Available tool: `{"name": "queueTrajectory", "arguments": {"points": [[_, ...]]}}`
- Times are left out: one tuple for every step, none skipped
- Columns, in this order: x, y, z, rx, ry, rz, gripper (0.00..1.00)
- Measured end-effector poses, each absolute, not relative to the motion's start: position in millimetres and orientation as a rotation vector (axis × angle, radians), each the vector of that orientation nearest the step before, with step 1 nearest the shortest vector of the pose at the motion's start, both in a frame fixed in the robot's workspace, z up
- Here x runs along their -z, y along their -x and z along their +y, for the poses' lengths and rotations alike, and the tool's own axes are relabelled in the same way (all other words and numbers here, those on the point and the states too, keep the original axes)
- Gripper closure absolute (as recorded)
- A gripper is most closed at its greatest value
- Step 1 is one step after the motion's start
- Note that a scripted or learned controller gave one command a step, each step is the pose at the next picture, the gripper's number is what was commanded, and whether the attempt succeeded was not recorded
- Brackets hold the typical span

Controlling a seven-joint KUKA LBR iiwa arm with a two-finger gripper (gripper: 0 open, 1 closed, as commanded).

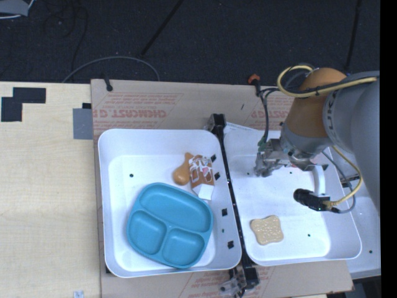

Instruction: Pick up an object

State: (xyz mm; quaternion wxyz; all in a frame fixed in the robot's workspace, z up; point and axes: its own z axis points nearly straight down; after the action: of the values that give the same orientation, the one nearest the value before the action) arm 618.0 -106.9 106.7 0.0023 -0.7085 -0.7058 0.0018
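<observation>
My gripper (265,165) hangs low over the back left part of the right bin (347,247), close to the divider between the bins. A tan, toast-like slice (267,230) lies flat near that bin's front, well in front of the gripper and apart from it. In the left bin (115,166) a blue divided plate (169,224) takes up the front. An orange and brown toy figure (195,170) lies behind the plate, against the divider.
The grey arm with its orange band (313,107) covers the right bin's back right. A black fitting with a yellow cable (312,198) hangs from it over the bin floor. Black clips (218,124) join the bins' walls.
</observation>
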Motion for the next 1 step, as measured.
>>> {"name": "queueTrajectory", "arguments": {"points": [[-165.6,-615.0,-101.0,0.0,2.22,-2.222,1.0]]}}
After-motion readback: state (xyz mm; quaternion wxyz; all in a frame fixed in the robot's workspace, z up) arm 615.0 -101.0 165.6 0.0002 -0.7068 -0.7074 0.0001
